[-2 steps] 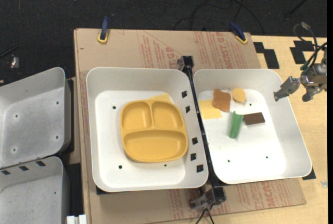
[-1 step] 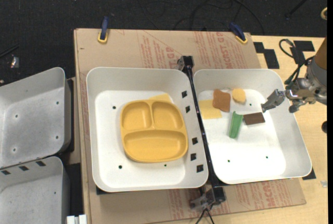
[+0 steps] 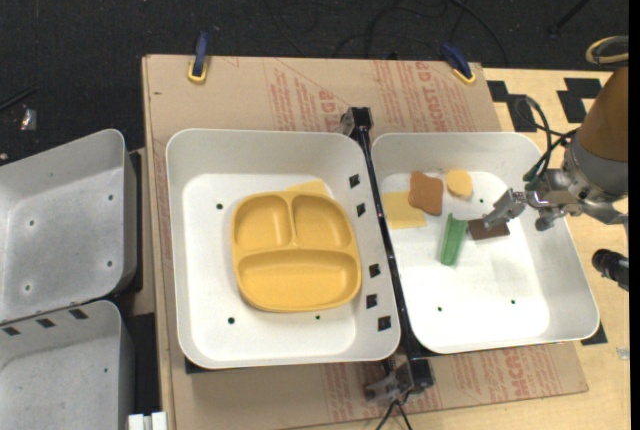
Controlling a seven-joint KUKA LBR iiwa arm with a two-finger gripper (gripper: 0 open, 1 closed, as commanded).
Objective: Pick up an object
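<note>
Over at 9 o'clock: bare grey metal panels [image 3: 60,218], off the bench.

Next along, shallow white left bin [image 3: 190,318], holding a yellow plastic divided tray [image 3: 296,252] with three compartments, two small ones at 12 o'clock and one wide one at 6 o'clock. Peeking out from under the tray's 1 o'clock corner, a pale yellow flat sheet [image 3: 312,188].

Black divider strip [image 3: 378,228] running between the two bins, from 12 down to 6.

Then the shallow white right bin [image 3: 520,318]. Toward its 11 o'clock: pale yellow flat square piece [image 3: 401,211], with a brown toast-shaped slice [image 3: 426,193] overlapping its 2 o'clock corner. Just at 3 o'clock of the slice, a small round orange-yellow piece [image 3: 459,183], close but whether touching, can't tell. Down at 5 o'clock of the slice, a green stick-shaped block [image 3: 452,240], tilted a bit off upright, lying flat on the bin floor.

At 3 o'clock of the green block, a small dark brown flat block [image 3: 489,229], right under the two-finger gripper [image 3: 503,209]. Gripper reaching in from 3 o'clock, low over the bin, tips just at or above the brown block. Fingers apart or together? Can't tell, too small and blurry. Nothing clearly seen between them.

Grey arm with the orange band [image 3: 610,133] off at far 3 o'clock.

Two blue-and-yellow clamps [image 3: 199,58] on the cardboard at 12 o'clock.
</note>
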